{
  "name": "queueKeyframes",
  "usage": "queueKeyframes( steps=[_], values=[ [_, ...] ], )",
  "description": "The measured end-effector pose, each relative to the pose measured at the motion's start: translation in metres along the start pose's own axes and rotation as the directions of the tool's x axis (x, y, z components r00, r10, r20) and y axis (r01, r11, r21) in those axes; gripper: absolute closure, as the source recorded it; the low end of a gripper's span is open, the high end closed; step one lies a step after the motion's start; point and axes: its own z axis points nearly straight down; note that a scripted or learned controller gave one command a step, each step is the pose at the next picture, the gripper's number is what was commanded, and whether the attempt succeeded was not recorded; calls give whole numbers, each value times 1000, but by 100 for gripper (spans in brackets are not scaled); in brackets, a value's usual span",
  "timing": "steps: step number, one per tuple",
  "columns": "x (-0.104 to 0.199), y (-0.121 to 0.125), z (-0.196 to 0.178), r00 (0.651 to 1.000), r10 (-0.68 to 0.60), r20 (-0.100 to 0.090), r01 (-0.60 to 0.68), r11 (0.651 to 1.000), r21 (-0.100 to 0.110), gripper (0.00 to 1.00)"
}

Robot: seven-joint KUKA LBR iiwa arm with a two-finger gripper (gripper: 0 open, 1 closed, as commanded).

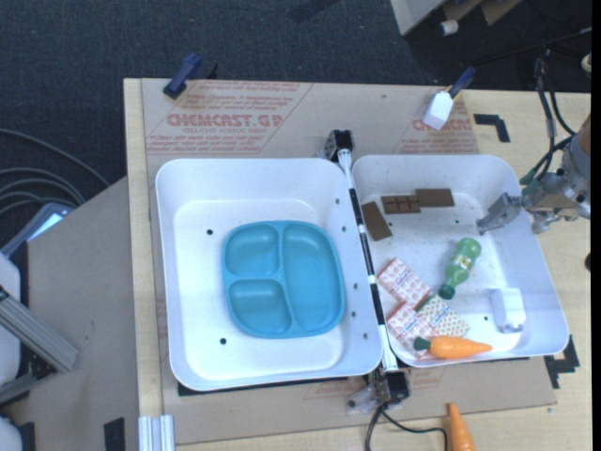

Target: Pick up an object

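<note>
Cardboard-topped bench [235, 111] carries two white bins, and the end effector [502, 212], its grip state impossible to tell, hovers at the right bin's [545, 289] rim, with the green bottle [459, 264] just below-left, within reach.

Brown-topped bench [235, 120], two white bins [178, 205] [540, 289] side by side

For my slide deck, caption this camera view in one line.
End effector hovers over right bin beside green bottle; blue divided tray fills left bin.
</note>
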Motion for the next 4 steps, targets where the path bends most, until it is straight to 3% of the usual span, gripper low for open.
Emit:
queueKeyframes(
  steps=[1,2,3,4],
  values=[
    [22,-20,124,1000,0,0,0,1000,0,0],
    [21,-19,114,1000,0,1,0,1000,-2,100],
    [73,-15,-10,1000,-1,0,1,1000,-2,100],
    [136,-32,-12,1000,-1,-1,1,1000,2,100]
  ],
)
